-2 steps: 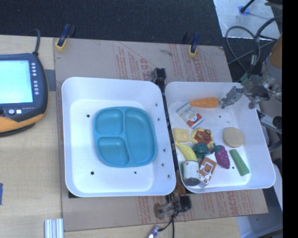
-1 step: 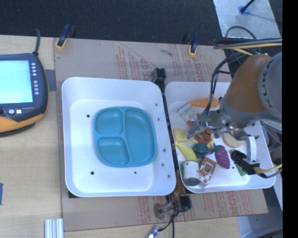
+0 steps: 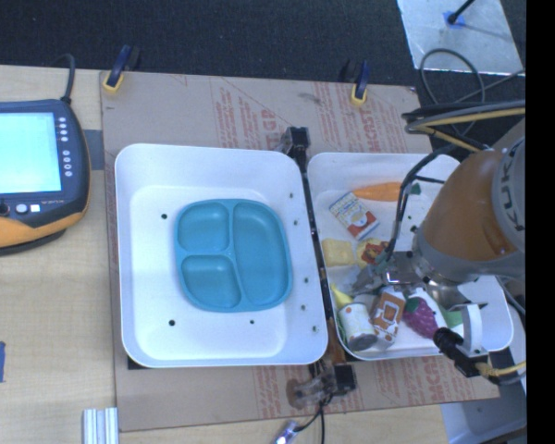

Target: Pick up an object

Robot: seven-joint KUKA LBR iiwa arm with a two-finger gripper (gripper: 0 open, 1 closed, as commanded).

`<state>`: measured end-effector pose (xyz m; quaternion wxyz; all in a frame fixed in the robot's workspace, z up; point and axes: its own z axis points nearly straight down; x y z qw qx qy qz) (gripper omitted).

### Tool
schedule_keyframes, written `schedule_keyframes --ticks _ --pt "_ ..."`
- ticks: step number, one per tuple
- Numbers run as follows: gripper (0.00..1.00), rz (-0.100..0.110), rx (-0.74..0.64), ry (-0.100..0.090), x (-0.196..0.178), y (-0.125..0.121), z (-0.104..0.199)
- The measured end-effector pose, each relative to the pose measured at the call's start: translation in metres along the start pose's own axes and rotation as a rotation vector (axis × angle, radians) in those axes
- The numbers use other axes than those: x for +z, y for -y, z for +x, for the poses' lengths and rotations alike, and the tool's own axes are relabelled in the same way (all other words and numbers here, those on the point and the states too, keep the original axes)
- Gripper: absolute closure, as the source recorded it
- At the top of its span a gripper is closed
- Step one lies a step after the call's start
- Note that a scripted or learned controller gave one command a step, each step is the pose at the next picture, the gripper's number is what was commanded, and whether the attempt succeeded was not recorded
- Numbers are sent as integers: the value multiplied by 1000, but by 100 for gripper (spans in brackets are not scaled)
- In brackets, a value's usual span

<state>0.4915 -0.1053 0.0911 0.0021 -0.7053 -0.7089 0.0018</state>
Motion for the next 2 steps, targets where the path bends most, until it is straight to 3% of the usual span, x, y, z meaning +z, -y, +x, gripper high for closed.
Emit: schedule_keyframes --ticks 1,2 --pt "0 -1 -1 1 -1 -46 4" --pt "0 0 0 0 0 -20 8"
